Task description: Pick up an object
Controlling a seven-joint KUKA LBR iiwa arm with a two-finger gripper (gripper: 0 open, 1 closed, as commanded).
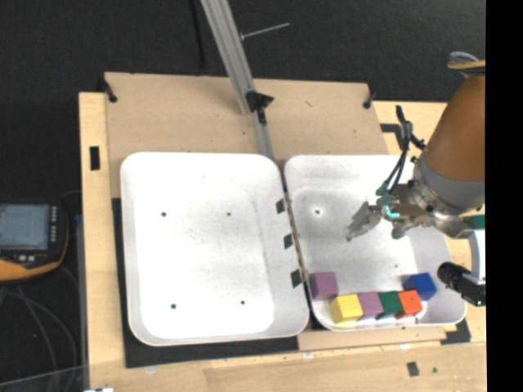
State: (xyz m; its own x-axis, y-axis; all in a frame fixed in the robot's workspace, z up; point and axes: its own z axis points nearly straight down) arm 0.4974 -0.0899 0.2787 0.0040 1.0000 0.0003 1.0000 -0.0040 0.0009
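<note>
Two white bins sit side by side on the bench (94, 243); your left bin (204, 243) holds nothing but a few dark dots. In the right bin (343, 186) the blocks crowd the near edge: a purple one (324, 283), then a row of yellow (346, 307), a paler purple (370, 303), green (389, 303) and orange (409, 302), with a blue one (421, 283) just behind the orange. The row's lower faces are partly hidden by the bin's rim. The gripper (369, 219) hangs over the middle of the right bin, well apart from the blocks. You see one grey finger slanting down-left; the rest blurs into the wrist, so how wide the fingers stand cannot be told. Nothing shows between them. The arm (458, 145) is cut off at right.
</note>
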